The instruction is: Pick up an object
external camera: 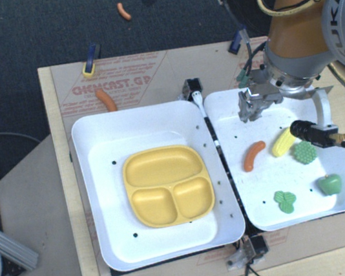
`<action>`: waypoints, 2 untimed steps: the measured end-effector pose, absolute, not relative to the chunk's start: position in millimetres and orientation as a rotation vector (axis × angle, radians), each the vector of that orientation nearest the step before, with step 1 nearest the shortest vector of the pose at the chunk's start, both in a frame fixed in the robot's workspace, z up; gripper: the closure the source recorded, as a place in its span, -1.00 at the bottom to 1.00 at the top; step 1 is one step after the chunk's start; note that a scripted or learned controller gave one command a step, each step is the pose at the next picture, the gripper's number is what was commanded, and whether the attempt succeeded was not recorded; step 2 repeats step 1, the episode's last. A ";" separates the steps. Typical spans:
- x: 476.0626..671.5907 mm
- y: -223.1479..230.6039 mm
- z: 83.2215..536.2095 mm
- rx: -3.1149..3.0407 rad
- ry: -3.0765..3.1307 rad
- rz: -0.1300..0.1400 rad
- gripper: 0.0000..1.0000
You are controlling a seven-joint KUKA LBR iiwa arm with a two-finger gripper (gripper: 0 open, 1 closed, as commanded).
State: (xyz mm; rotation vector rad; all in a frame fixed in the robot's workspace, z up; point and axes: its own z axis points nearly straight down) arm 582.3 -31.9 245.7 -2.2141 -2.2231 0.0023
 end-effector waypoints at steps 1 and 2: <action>554.3 13.7 220.4 -2.212 -2.222 0.005 1.00; 554.3 13.7 220.4 -2.212 -2.222 0.005 1.00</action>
